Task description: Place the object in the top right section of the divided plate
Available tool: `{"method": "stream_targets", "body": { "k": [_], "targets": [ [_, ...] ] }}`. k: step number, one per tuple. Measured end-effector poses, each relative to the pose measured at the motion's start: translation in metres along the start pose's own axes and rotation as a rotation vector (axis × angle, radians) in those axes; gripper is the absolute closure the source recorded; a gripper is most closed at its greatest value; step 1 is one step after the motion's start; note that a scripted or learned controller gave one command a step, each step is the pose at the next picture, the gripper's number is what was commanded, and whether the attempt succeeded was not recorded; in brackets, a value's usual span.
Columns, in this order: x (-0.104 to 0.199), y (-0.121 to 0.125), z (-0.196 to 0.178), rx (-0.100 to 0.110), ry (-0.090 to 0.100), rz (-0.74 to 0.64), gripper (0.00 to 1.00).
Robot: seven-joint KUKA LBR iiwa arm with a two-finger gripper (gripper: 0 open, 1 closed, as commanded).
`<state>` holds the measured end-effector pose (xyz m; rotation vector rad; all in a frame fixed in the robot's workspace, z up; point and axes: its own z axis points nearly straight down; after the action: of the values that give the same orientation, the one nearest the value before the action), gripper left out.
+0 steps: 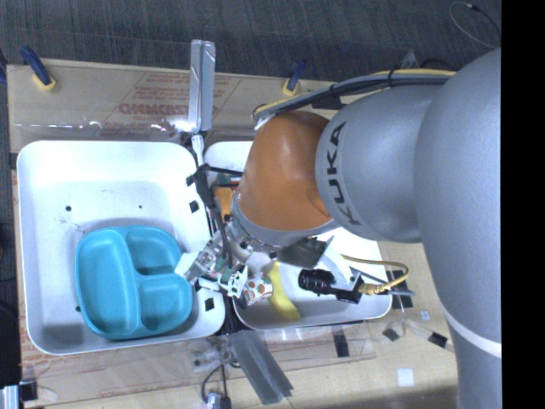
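The gripper (223,271) hung over the seam between the 2 bins, its state impossible to tell, while a yellow banana (283,296) lay in the right bin (375,307), so a missed pick there could leave the blue divided plate (132,283) unfilled.

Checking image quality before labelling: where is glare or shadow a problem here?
Camera view: bright glare washes out the right shallow white bin beneath the grey arm; soft shadow lies beside the blue divided plastic plate in the left white bin; focus is adequate.
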<state>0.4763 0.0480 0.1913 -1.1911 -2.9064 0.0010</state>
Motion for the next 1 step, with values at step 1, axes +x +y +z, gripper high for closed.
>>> {"method": "stream_targets", "body": {
  "k": [1],
  "targets": [
    [0.0201,0.0204,0.0000,0.000,0.000,-0.374,1.00]
  ]
}}
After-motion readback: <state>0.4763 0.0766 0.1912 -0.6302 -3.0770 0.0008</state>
